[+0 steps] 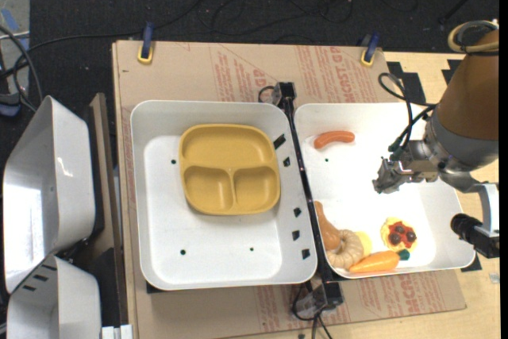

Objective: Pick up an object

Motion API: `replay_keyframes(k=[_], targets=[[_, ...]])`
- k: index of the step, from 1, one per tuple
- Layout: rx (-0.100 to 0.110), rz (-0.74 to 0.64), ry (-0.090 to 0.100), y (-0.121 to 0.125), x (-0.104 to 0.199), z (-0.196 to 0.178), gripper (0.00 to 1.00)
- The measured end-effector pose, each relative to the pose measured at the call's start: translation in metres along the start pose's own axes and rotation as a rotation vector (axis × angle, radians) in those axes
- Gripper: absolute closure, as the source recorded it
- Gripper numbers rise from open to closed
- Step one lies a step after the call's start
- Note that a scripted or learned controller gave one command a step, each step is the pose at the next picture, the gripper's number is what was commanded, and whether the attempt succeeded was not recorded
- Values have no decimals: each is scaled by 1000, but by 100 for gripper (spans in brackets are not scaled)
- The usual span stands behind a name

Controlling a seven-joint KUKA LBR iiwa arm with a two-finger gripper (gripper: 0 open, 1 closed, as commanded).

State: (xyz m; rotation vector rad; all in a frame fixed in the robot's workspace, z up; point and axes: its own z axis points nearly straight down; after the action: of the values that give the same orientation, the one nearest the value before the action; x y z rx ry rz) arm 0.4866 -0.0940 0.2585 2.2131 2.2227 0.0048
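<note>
My arm [468, 103]: cut off by right edge, upper part out of view | my gripper [389, 179]: small and dark, finger state unreadable | spare bins [44, 194] at left: cropped by left and bottom edges | croissant [343, 246]: partly overlapping carrot [375, 261], join unclear | small pizza toy [399, 234]: toppings too small to tell.

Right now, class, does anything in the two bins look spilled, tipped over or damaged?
Nothing stands out. The yellow divided plate lies flat in the left bin; the sausage, carrot and other toy foods lie loose in the right bin.
</note>
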Motion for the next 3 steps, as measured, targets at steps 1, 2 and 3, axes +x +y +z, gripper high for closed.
replay_keyframes(k=[1, 2, 3], targets=[[2, 1, 0, 1, 0, -23, 100], [3, -3, 2, 28, 42, -23, 100], [6, -3, 2, 44, 84, -8, 100]])
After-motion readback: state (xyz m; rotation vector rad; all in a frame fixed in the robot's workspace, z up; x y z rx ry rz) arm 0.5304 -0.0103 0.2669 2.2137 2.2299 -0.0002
